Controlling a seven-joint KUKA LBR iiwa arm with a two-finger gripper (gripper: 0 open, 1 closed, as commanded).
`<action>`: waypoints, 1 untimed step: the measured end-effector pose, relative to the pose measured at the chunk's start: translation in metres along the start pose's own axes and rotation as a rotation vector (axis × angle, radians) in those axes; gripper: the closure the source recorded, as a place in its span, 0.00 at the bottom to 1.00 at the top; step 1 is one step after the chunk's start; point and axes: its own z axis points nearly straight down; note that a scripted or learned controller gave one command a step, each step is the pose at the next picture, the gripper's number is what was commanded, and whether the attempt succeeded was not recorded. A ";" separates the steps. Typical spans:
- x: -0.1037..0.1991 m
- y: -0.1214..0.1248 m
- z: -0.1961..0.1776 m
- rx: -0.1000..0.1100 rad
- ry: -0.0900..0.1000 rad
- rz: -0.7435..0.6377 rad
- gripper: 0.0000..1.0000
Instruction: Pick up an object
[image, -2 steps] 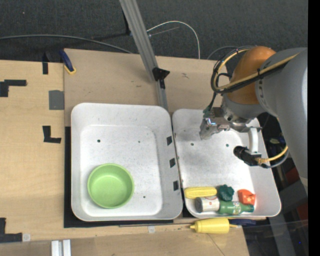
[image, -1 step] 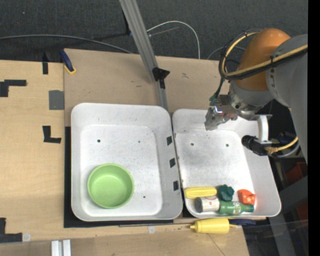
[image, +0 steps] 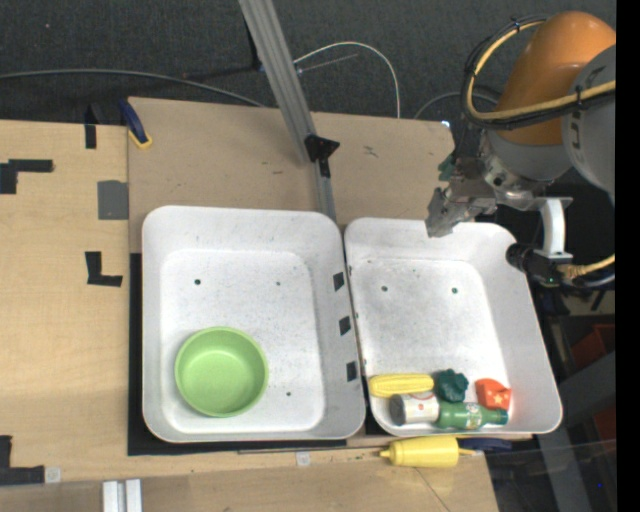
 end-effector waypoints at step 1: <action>0.043 0.004 0.012 0.008 0.002 -0.003 1.00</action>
